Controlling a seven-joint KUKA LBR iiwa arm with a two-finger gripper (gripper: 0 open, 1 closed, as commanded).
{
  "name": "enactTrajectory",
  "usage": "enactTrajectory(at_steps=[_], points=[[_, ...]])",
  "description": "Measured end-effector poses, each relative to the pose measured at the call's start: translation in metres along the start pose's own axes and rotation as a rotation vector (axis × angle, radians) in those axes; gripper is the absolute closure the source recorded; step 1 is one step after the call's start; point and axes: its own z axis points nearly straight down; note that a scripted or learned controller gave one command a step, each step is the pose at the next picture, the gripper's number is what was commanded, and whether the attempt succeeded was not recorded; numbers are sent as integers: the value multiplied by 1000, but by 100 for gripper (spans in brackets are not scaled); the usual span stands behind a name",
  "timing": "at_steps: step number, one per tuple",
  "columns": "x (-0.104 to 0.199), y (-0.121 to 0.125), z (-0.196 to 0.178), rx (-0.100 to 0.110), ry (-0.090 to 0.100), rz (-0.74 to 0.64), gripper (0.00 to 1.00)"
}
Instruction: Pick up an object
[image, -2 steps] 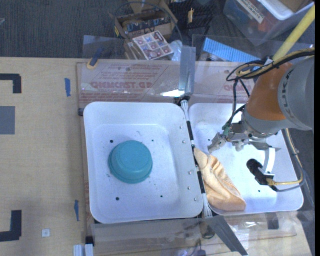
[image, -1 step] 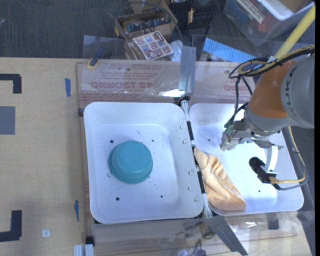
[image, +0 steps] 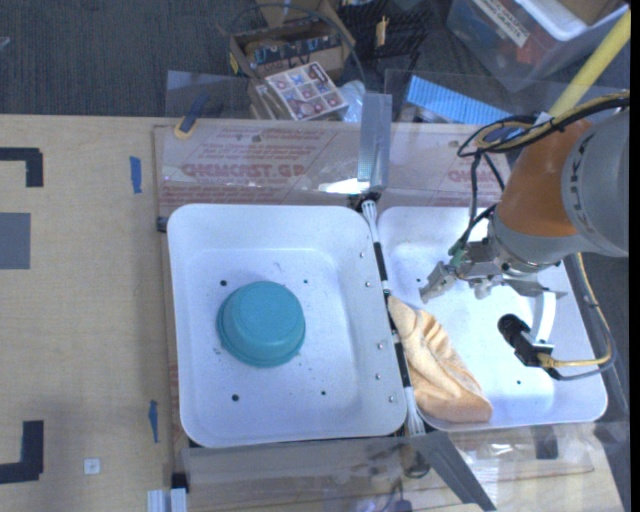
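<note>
Gripper (image: 440, 282) above right bin (image: 560, 390); jaw opening cannot be told, nothing visibly held. Tan cloth (image: 440, 365) lies lengthwise along the bin's left wall.

Behind my two bins lies a clear plastic sheet (image: 262, 160) with red block lettering printed on it; the letters look mirrored or washed out, and I cannot make out the word. Farther back, a small box (image: 300, 90) carries a grid of coloured pictures, too small for me to read any writing on it
</note>
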Motion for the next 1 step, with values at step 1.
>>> enactTrajectory(at_steps=[1], points=[[4, -52, 32, -8, 1, 20, 0]])
